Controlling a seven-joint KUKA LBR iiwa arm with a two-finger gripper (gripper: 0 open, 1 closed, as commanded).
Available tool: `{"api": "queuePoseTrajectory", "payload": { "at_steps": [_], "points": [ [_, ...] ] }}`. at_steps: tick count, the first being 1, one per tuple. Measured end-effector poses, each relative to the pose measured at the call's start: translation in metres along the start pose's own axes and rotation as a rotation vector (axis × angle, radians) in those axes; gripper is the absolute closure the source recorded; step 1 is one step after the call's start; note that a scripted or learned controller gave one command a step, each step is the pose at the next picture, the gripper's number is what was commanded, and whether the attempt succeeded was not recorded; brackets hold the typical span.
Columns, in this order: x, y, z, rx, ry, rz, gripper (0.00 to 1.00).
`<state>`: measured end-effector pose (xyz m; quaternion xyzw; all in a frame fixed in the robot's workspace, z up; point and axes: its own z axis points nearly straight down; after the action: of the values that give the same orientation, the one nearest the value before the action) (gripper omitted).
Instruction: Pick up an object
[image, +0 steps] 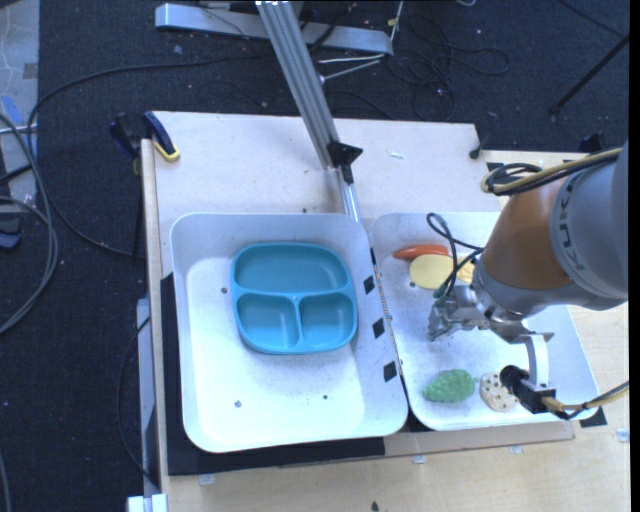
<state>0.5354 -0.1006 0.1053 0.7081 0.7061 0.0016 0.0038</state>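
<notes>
Right bin (400, 235) holds the candidates: a yellow rounded object (430, 270) near the far left corner with an orange-red piece (420, 251) touching its far side, a green lumpy object (448, 386) near the front wall, and a tan spotted object (492, 391) just beside it to the right. Gripper (443, 322) is down inside this bin, between the yellow object and the green one, touching neither as far as visible; cannot tell whether it's open or closed, nothing seen gripped. Arm's orange band (525, 245) and grey body cover the bin's right half; a black cable loops near the yellow object. Left bin (200, 300) carries a blue divided tray (295, 297) centred, floor bare around it. Surface (250, 160) open behind the bins, a metal pole (305, 85) slanting across it.
</notes>
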Motion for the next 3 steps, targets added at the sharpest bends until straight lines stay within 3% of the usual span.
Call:
{"api": "queuePoseTrajectory", "payload": {
  "at_steps": [2, 3],
  "points": [
    [-0.007, 0.01, -0.104, 0.003, 0.002, -0.005, 1.0],
    [-0.007, 0.011, -0.124, 0.004, 0.002, -0.005, 1.0]
  ]
}}
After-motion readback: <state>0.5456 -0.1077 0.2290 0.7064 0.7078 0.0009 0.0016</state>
